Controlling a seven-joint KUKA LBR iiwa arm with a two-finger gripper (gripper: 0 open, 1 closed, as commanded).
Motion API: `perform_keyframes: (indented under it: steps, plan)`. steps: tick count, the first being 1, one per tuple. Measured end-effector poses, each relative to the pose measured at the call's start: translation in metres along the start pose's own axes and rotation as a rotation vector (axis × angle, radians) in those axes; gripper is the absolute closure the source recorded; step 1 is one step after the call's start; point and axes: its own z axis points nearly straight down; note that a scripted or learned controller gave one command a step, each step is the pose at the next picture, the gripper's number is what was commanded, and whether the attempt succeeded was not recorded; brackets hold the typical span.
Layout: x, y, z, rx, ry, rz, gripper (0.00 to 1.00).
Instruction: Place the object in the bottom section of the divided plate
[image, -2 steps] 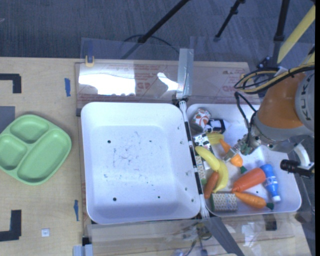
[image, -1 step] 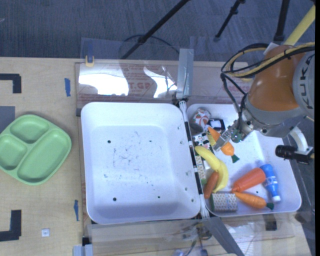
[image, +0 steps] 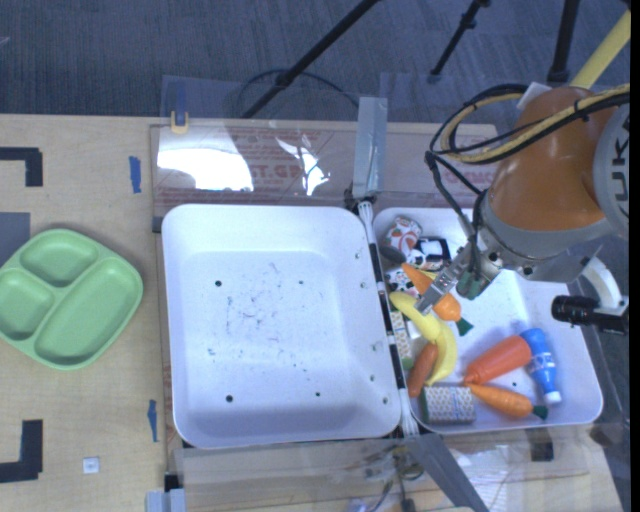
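- At the far left of the tabletop (image: 90, 150), a green divided plate (image: 68, 298) is seen lying flat, clear of both bins; one long section is set along its right side and two smaller ones along its left.
- Beside it, toward the middle, the left bin (image: 275, 315) is placed, white, with faint scuff marks on its floor.
- Touching that bin's right edge, the right bin (image: 570, 400) is found, holding a cluster of toy items.
- Along the right bin's left side, a yellow banana (image: 432, 328) is laid, with an orange carrot (image: 422, 366) just below it and a grey block (image: 448, 404) at the near wall.
- Further right, a second carrot (image: 497, 358) and a blue-and-white bottle (image: 540, 365) are lodged side by side.
- Above the banana, the hand (image: 447, 285) is lowered into the right bin; whether it is wide, narrow or holding anything cannot be told.
- At the far right, the arm's orange band (image: 545, 160) is visible.
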Motion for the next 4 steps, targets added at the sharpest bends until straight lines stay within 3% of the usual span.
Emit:
perform_keyframes:
  steps: [1, 2, 3, 4]
  plan:
    - [0.045, 0.013, -0.065, -0.003, -0.003, -0.321, 1.0]
    - [0.041, 0.019, -0.088, -0.003, -0.003, -0.259, 1.0]
    - [0.048, 0.111, -0.111, -0.003, -0.002, -0.369, 1.0]
    - [0.098, 0.103, 0.033, -0.001, 0.001, -0.566, 1.0]
